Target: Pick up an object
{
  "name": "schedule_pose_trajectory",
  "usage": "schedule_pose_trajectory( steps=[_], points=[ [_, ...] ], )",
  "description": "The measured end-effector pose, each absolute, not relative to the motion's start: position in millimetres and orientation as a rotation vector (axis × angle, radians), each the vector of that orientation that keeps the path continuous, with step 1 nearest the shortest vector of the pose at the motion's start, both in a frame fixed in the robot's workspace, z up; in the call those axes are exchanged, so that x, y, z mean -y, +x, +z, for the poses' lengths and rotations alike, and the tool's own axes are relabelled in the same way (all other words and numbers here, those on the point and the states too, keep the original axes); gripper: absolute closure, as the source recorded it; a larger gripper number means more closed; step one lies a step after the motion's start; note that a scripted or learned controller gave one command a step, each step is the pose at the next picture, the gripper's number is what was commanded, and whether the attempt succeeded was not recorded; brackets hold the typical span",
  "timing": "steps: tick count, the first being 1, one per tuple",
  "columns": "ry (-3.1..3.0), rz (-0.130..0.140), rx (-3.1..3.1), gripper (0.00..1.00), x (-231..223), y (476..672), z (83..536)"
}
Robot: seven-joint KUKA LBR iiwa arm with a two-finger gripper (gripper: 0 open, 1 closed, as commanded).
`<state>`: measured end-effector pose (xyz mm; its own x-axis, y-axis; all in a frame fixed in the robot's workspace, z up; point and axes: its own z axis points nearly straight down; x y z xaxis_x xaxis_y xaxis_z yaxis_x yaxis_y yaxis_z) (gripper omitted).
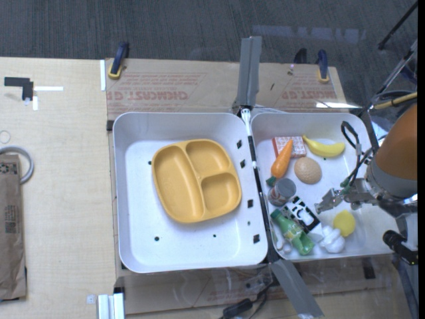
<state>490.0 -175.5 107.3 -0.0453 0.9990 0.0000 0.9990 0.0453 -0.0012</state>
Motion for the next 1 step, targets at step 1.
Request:
schedule_pose_trajectory(
  steps=[1],
  points=[
    [-2.177, -0.001, 2.257, 0.00, 209.7, 477.5, 90.3]
  ],
)
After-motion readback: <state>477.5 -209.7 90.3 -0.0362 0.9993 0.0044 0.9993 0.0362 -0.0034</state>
